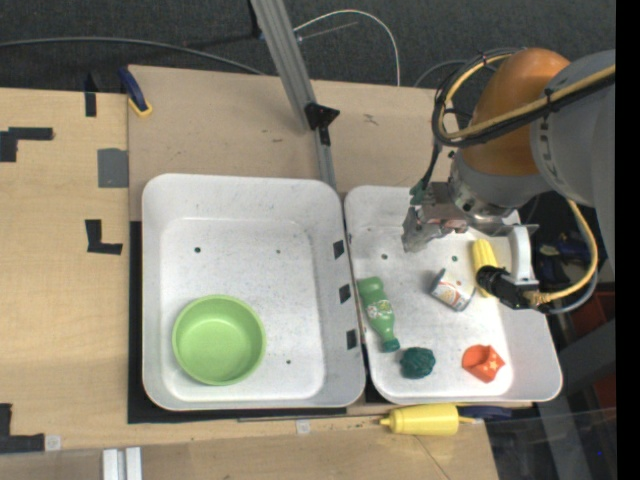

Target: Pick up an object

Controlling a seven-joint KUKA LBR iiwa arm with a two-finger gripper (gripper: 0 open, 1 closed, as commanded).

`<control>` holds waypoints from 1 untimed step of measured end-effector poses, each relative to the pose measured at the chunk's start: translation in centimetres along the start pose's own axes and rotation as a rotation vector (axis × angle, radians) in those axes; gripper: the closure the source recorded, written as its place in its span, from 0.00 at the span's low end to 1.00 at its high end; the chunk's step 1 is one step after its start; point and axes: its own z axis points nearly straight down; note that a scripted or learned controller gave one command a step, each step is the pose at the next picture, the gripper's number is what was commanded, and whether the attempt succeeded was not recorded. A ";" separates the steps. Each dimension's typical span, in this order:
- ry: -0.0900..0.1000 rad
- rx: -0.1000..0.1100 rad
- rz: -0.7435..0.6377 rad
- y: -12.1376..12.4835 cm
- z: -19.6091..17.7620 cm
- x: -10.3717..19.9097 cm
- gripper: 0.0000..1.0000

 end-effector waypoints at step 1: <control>0.000 0.002 0.000 -1.9 0.5 4.7 1.00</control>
